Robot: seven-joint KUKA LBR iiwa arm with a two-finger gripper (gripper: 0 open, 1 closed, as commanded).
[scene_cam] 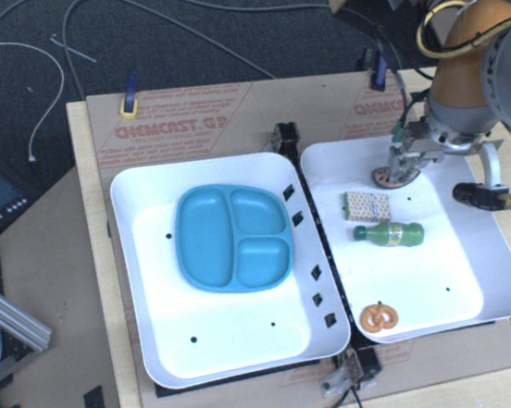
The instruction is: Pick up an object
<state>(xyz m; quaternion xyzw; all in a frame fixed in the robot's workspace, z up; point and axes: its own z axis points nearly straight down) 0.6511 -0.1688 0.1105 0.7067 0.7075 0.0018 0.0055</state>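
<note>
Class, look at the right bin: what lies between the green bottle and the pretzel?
Nothing. In the camera view, bare white bin floor separates the green bottle from the pretzel.

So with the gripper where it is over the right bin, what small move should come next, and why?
Probably a short shift toward the near side, then down. The gripper sits at the far part of the right bin, with nothing seen between its fingers. The closest things are the patterned packet and the green bottle.

- Left bin (pixel 154 286): blue tray (pixel 233 238).
- Right bin (pixel 471 282): green bottle (pixel 389 234) lying flat, patterned packet (pixel 366 204) just above, pretzel (pixel 379 318) near front edge.
- Tool (pixel 399 170) at back of right bin, above packet.
</note>
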